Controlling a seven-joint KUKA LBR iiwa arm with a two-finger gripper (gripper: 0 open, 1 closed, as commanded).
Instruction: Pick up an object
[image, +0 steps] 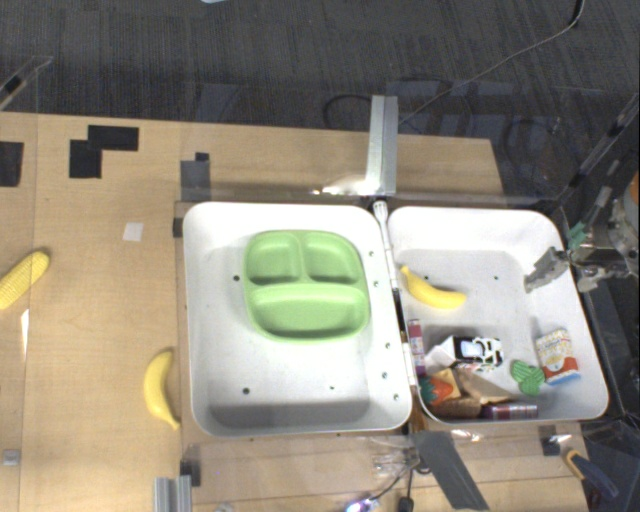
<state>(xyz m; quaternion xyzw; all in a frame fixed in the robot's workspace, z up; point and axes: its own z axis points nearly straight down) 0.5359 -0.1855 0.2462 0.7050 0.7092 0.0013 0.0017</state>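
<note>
**Claw at right bin's right rim, nothing gripped**

Two-finger grey gripper (548, 268) poised over right edge of the shallow white right bin (470, 225), approx. mid-height of that rim. Fingers look spread, w/ nothing between them, though small and dim here, so not certain.

In right bin: yellow plastic banana (432, 290) near left wall, upper half, well apart from gripper. Along bottom edge, a cluster: small black-and-white toy car (477, 349), green leafy plastic piece (528, 375), small white carton w/ red and blue print (556, 356) near bottom right corner, brown packet (470, 390) and misc. bits touching at bottom left.

In shallow white left bin (215, 400): green three-compartment plastic plate (304, 283), centred toward top.

On wooden bench (90, 330), left of bins: second yellow banana (160, 388) just beside left bin's bottom left corner; yellow corn cob (22, 280) at far left edge.
</note>
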